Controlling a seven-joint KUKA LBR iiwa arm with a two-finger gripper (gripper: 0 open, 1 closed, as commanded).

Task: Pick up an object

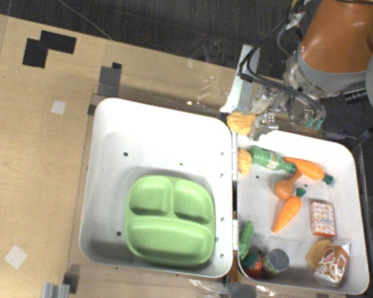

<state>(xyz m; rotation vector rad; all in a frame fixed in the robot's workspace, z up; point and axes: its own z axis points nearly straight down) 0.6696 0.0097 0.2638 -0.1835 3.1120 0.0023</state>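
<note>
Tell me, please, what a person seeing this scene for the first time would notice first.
Probably the green divided plate, lying alone in the left bin. Next, the right bin, crowded with toy food: two carrots, a green bottle and small packets. Above its far left corner hangs the grey and orange arm, with its hand near a yellow item.

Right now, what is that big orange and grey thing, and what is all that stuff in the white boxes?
That is a robot arm. One camera above the bench looks down at it. Its gripper, a two-finger claw, hangs over the far edge of the right bin, beside a yellow toy; whether it holds anything, I cannot tell. That bin has toy food: two carrots, a green bottle, a small packet and more. The left bin holds a green divided plate. The robot's job is picking one thing up.
</note>
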